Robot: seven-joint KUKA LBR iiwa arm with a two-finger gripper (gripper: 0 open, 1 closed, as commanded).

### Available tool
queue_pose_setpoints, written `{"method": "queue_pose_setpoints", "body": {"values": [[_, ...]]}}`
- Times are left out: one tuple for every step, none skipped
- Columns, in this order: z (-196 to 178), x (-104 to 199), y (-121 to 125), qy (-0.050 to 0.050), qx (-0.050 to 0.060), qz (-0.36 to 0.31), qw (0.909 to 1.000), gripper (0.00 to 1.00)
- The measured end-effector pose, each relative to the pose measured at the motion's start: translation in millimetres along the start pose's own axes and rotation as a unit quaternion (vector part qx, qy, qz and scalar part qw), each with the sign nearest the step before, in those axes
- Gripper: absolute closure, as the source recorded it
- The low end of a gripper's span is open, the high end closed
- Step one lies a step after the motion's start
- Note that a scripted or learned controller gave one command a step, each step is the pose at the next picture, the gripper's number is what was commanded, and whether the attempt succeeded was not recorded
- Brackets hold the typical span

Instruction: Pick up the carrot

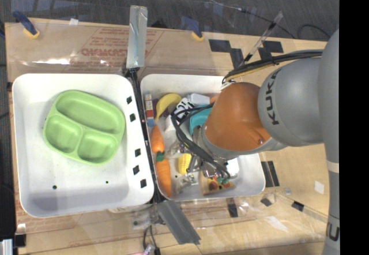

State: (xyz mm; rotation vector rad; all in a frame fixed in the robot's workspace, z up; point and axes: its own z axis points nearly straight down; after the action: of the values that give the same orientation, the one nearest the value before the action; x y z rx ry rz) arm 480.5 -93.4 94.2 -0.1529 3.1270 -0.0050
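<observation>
- Carrot (164, 177): an orange, tapered piece lying along the left wall of the right bin (253, 174), towards that bin's near left corner, with a small green bit at its upper end.
- A second orange piece (157, 139) lies just above it along the same wall; I cannot tell whether it is another carrot or some other toy food.
- Yellow banana (167, 102) rests near the far left corner of the right bin, next to a white-and-black item (185, 107) and a teal item (198, 116) that is partly under the arm.
- Yellow corn cob (184, 161) lies just right of the carrot, apart from it, in the middle of the bin's clutter.
- A small heap of mixed coloured bits (216, 183) sits by the near edge of the right bin.
- Arm (294, 104): grey, with its orange band (236, 118) hanging over the middle of the right bin and covering much of what lies there; black cables (183, 135) loop out from under the band on its left.
- Jaws (203, 168): dark metal parts show below the orange band, over the clutter right of the corn; whether they are open or closed I cannot tell, and nothing can be seen gripped between them. They are near the carrot but not touching it.
- Left bin (34, 190): holds a green divided plate (85, 127) with three compartments, lying towards its far side.
- Counter (69, 46): brown with clear sheeting over it, and a strip of grey tape (136, 37) at the far edge between the two bins.
</observation>
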Motion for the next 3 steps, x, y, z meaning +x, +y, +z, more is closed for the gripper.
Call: {"method": "queue_pose_setpoints", "body": {"values": [[4, -11, -46, 0.005, -0.003, -0.221, 0.9753, 0.0], [-5, -13, -43, 0.005, -0.004, -0.224, 0.9745, 1.0], [-35, -38, -22, 0.005, -0.003, -0.047, 0.9989, 1.0]]}}
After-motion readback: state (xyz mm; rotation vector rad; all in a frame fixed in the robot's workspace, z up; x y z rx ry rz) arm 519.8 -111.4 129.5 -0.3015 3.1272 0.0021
